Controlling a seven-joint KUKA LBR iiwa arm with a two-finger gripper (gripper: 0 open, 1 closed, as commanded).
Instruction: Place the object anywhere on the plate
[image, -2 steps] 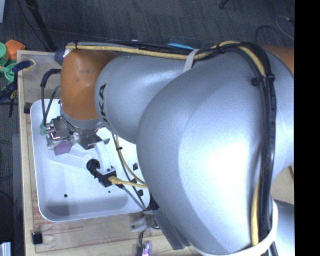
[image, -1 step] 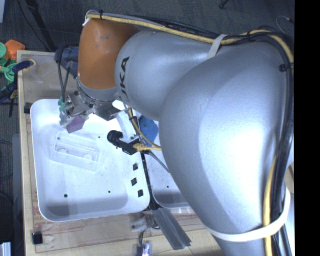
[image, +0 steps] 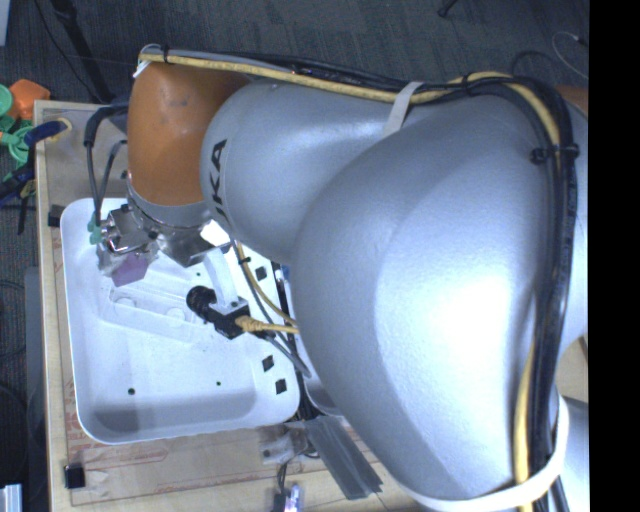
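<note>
End effector (image: 125, 255) hovers low in the white bin (image: 150, 410), apparently clamping a purple object (image: 130, 268); lowering gently onto the plate should help.

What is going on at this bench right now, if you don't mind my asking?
The grey KUKA arm with the orange band has reached across from the right and fills most of the camera view. Its claw is down in the upper left part of the shallow white bin, right by a small purple block. I cannot tell whether the claw actually grips the block. A clear, flat plate-like shape lies in the bin just below the claw.
</note>
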